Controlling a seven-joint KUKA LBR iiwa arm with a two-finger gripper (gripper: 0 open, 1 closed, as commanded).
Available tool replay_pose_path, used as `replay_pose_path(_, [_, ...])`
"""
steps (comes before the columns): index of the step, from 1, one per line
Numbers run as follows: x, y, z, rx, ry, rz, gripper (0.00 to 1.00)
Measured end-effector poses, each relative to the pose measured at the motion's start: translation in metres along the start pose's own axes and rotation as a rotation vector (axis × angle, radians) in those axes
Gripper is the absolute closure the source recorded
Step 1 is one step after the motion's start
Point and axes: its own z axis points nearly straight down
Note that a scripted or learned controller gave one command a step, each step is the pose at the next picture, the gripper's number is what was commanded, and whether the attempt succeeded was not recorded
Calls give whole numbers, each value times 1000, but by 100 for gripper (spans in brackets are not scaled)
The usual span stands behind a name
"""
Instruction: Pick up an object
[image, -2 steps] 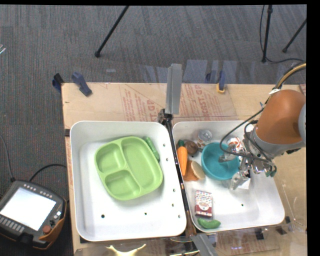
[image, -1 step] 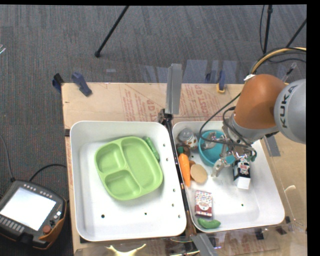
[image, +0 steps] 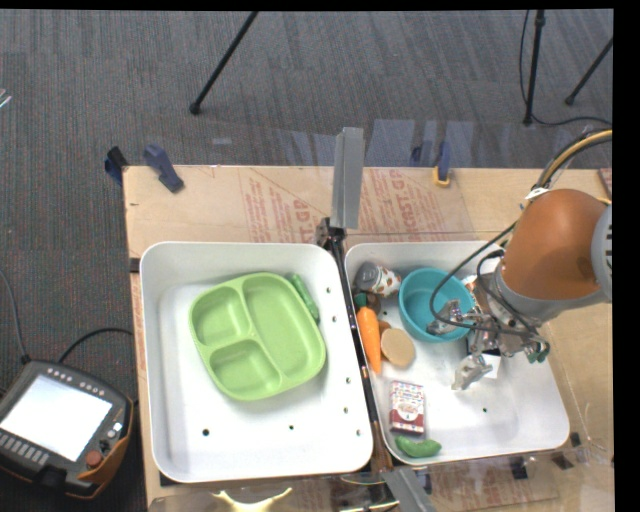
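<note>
Gripper (image: 473, 372) hovers low in the right bin (image: 520, 425), at 4 o'clock of the blue bowl (image: 432, 303); can't tell finger state.

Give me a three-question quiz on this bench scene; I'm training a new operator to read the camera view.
1. True or false: the green divided plate lies in the same bin as the carrot.
2. Which item lies closest to the right bin's near edge? A) teal bowl B) green pickle-shaped toy C) tan round disc
3. Fill in: the small red carton lies between the tan round disc and the ____.

Key: 1 false, the plate is in the left bin. 2 B. 3 green pickle-shaped toy.
</note>
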Motion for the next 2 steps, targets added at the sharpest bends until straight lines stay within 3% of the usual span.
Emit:
replay_pose_path(1, [-79, -12, -18, -1, -5, -346, 0])
replay_pose_path(2, [-8, -40, 0, -14, -5, -538, 0])
